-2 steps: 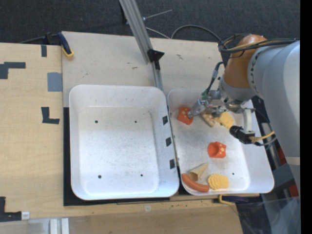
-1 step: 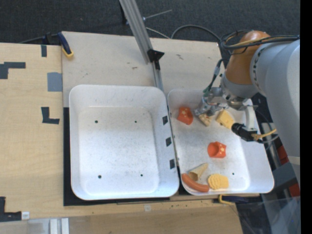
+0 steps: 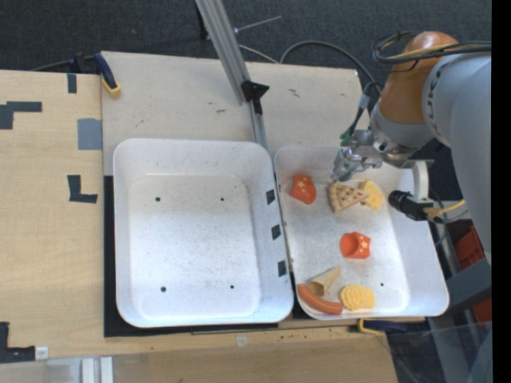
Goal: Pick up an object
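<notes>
Camera view. Counter (image 3: 184, 102): pale board, two shallow white bins side by side, dark carpeted floor (image 3: 120, 14) beyond its far edge.

Left bin (image 3: 196, 230): broad bare floor, speckled, open room from rim to rim.

Right bin (image 3: 415, 278): holds all the objects. Orange-red piece (image 3: 303, 189) at 9 o'clock of the gripper, close to the wall shared with the left bin. Waffle-patterned wedge (image 3: 346, 196) just at 6 o'clock of the gripper, touching a yellow piece (image 3: 372, 195) at its 3 o'clock. Orange cup-like piece (image 3: 355, 246) mid-bin, clear floor around it. Cone (image 3: 326, 279), red sausage (image 3: 319, 300) and yellow ridged piece (image 3: 357, 297) crowd the near rim at 6 o'clock.

Gripper (image 3: 348, 168): low over the far end of the right bin, just above the wedge; arm enters from 3 o'clock. Fingers small and dark; cannot tell whether open or closed, nor whether they touch the wedge.

Grey pole (image 3: 227, 46): slants from 12 o'clock to the bins' junction, cut off by the top edge.
</notes>
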